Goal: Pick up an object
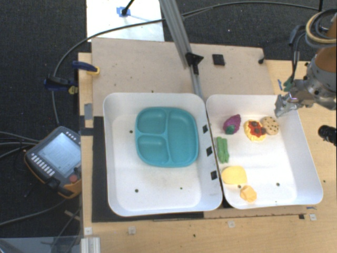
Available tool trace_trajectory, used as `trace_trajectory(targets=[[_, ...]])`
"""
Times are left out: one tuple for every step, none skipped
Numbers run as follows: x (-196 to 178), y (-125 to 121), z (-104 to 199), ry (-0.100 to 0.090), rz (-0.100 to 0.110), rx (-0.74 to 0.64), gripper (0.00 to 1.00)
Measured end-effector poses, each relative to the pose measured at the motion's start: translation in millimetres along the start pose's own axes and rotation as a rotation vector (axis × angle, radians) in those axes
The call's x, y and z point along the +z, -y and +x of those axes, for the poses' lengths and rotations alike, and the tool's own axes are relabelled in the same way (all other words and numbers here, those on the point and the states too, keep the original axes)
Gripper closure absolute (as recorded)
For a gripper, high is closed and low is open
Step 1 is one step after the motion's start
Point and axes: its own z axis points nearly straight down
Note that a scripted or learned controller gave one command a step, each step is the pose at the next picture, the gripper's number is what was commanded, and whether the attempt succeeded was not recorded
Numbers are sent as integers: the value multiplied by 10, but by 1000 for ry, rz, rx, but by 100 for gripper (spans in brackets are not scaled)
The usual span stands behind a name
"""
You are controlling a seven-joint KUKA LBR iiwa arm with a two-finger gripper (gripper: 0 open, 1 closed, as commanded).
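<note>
The right bin (pixel 295 157) holds several small toy foods: a purple piece (pixel 231 123), a red and yellow pizza-like piece (pixel 255 130), a brown cookie (pixel 270 124), a green piece (pixel 223 149), a yellow piece (pixel 234 175) and a small orange piece (pixel 248 193). My gripper (pixel 282 107) hangs at the bin's upper right, just up and right of the cookie, with nothing visible between its fingers. The grey arm with its orange band reaches in from the right edge.
The left bin (pixel 121 188) carries a teal divided plate (pixel 167 136). A metal pole (pixel 179 30) slants down to the seam between the bins. A teach pendant (pixel 55 159) and cables lie left of the bench.
</note>
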Motion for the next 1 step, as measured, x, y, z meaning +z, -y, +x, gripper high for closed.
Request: trace_trajectory(targets=[[-38,91,562,-1,-1,-2,100]])
